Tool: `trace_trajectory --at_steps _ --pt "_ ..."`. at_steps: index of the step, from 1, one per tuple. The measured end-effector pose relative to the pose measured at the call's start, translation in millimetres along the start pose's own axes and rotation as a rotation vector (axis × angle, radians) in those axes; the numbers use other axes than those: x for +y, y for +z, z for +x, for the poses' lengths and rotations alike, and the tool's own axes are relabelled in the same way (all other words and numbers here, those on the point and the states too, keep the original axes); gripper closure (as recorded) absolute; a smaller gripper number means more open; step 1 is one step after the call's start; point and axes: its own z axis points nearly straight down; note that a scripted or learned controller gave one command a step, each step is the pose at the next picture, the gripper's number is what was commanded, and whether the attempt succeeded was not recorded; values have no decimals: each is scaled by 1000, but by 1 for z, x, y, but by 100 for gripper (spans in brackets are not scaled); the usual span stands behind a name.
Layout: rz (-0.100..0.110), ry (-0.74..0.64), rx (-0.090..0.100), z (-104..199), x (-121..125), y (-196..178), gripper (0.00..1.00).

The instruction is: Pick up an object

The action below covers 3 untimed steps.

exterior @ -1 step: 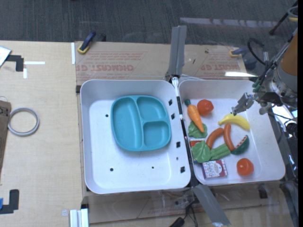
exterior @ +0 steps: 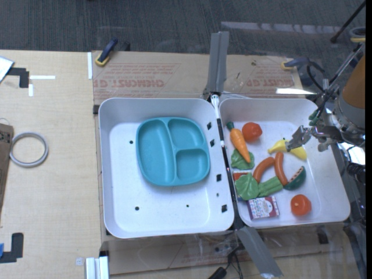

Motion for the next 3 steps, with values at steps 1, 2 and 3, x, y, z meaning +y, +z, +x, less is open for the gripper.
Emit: trace_trajectory --at_steps 1,2,3 --pt "-1 -8 0 -27 32 66 0" --pt "-5 -18 3 -33 57 105 0" --pt "-2 -43 0 -24 10 53 0"
